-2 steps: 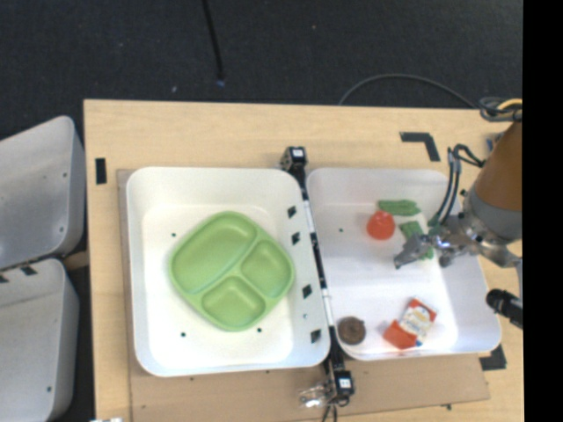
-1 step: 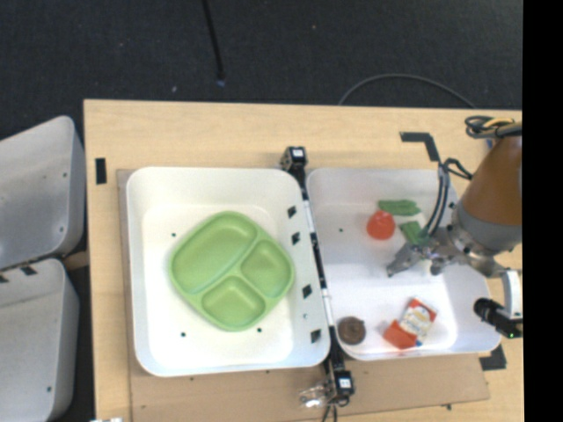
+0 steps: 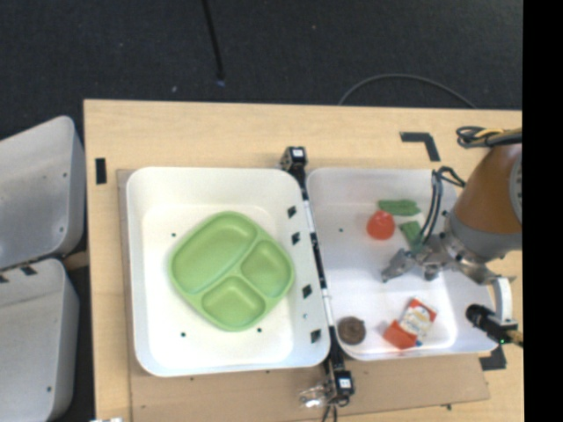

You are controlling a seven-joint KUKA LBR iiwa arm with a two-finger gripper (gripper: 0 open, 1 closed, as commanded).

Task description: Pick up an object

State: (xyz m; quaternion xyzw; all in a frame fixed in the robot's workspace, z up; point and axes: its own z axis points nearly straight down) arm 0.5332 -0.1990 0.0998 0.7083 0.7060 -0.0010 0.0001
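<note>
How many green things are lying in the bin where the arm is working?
2: a dark green pepper-like piece near the far wall, and a lighter green piece just below it, beside the red ball. The arm may hide more.

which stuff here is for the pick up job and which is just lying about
For the job:
pincer
red ball
green pieces
red and white packet
brown round thing
right bin

Lying about:
green divided plate
left bin
black cable

Glossy white plastic bins (image 3: 149, 236) on a matt wooden bench (image 3: 220, 134); smooth green plastic tray (image 3: 230, 271)
</note>
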